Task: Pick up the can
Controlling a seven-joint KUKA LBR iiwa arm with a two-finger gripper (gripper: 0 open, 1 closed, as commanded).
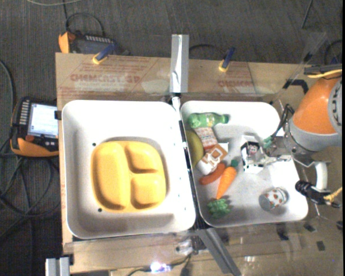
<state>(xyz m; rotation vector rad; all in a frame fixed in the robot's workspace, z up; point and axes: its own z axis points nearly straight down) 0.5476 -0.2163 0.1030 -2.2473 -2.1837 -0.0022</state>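
The can [273,198] lies tipped on its side in the near right corner of the right-hand bin [287,216]. It is small, silver-grey with red markings, one round end turned toward the camera, resting apart from other items.

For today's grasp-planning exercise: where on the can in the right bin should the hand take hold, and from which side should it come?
Probably the can's curved side wall, across its middle. It seems to lie tipped over near the right bin's front wall, apart from the carrot, with bare floor around it. So come straight down from above, fingers straddling the body rather than the ends.
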